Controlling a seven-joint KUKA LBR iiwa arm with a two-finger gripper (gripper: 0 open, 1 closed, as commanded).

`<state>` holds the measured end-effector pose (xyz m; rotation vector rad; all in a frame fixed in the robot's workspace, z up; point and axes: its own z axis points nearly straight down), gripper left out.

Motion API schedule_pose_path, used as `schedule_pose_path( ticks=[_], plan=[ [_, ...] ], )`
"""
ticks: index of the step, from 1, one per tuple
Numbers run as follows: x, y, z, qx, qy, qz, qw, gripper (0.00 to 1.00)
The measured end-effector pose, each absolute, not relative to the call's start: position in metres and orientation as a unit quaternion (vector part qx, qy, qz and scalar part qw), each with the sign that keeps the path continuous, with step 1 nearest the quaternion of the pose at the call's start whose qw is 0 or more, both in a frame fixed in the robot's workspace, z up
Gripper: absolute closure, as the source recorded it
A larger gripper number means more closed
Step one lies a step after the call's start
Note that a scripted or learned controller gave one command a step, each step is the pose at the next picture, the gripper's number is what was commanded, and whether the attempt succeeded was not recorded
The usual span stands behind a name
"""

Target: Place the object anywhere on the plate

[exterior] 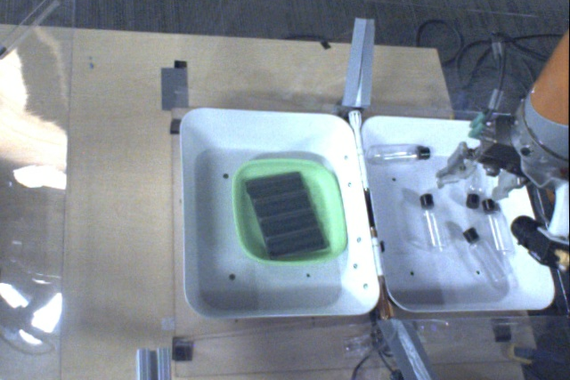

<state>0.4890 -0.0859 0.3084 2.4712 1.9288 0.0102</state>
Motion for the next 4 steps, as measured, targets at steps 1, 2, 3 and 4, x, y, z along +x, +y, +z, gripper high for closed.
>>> schedule_pose_path(
  ticks=[1,2,3,4],
  plan=[
    [0.489,-0.173,0.409,0.84,0.543,0.0035,0.005,0.0],
    [0.489,-0.187,0.42,0.874,0.487,0.0025,0.004,0.0],
    [0.489,-0.196,0.435,0.898,0.44,0.0025,0.005,0.0],
    [0.489,-0.196,0.435,0.926,0.379,0.0023,0.004,0.0]
  ],
)
